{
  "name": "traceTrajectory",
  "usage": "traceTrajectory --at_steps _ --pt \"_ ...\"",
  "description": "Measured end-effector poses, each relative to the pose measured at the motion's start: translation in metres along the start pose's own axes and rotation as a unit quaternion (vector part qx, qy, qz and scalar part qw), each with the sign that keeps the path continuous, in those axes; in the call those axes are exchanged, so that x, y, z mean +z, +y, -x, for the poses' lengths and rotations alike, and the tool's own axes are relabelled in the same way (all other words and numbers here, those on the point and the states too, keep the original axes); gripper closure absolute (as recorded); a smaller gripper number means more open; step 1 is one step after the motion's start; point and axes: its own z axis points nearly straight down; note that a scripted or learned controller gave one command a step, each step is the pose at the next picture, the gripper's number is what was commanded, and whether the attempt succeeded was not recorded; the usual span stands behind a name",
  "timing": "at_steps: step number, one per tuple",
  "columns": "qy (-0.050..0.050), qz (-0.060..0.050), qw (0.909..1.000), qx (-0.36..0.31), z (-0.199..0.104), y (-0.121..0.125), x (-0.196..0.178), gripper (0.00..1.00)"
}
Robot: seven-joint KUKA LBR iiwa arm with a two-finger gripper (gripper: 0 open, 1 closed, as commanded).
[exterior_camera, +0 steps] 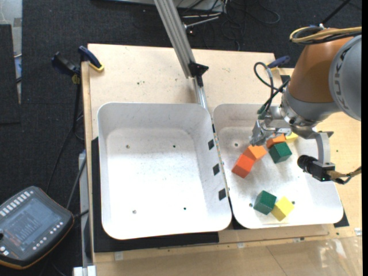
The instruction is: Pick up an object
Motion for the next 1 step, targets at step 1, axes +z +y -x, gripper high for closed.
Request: traceTrajectory --at_steps 1 --pt "0.0 0.0 1.0 0.0 -0.053 0.0155 0.0067 1.0"
